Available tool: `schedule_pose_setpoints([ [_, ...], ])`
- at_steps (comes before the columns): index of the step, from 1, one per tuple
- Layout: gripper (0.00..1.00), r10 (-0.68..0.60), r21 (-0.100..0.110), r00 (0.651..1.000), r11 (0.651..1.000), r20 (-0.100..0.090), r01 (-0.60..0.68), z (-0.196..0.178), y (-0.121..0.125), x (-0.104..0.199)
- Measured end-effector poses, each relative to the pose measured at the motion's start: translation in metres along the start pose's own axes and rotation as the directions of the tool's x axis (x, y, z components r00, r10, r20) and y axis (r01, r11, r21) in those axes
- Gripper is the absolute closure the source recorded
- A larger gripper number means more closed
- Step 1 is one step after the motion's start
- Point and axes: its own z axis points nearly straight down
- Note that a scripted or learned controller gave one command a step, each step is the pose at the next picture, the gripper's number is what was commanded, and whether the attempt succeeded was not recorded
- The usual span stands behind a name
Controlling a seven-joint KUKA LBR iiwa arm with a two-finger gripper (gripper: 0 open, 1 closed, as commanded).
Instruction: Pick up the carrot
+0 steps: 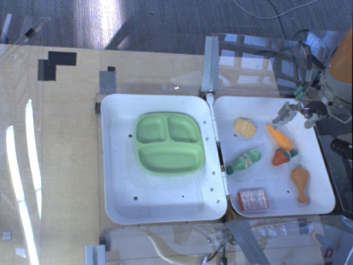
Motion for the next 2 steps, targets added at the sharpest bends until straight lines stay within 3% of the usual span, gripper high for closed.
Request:
schedule_pose_setpoints([
  [1,0.00,0.145,0.001,0.989,0.989,0.000,-0.145,0.108,0.011,-0.039],
  [2,0.00,0.234,-0.005,0.972,0.972,0.000,-0.234,0.188,0.044,-0.055],
])
